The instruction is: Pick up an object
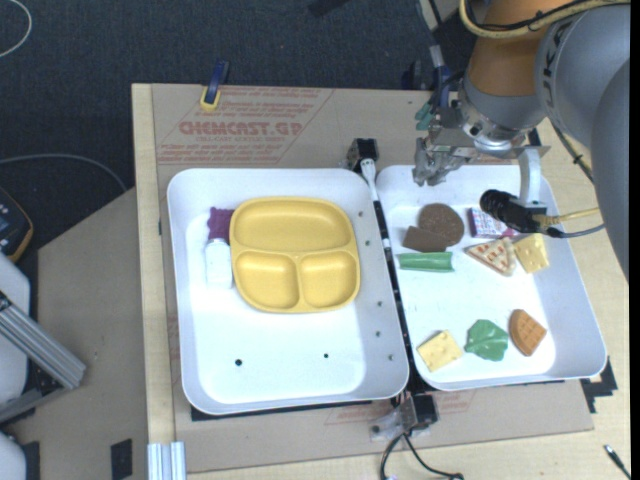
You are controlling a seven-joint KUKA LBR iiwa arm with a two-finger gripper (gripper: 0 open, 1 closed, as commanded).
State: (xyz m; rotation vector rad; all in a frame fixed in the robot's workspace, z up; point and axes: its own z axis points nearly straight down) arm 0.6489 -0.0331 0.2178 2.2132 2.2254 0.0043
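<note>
While angled down, the pincer (432,173) hovers at the right bin's (580,313) rim.

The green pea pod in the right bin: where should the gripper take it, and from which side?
Probably across the middle of the green pea pod, coming straight down. It lies flat and long, running left to right, so the fingers would close across its narrow width. The brown cookie sits close above it; bare floor below leaves room.

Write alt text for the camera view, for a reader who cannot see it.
The grey and orange arm's gripper hovers over the far edge of the right bin, which holds small toy foods, including a brown cookie, a green bean pod and a cheese wedge. The left bin holds a yellow divided plate.
</note>
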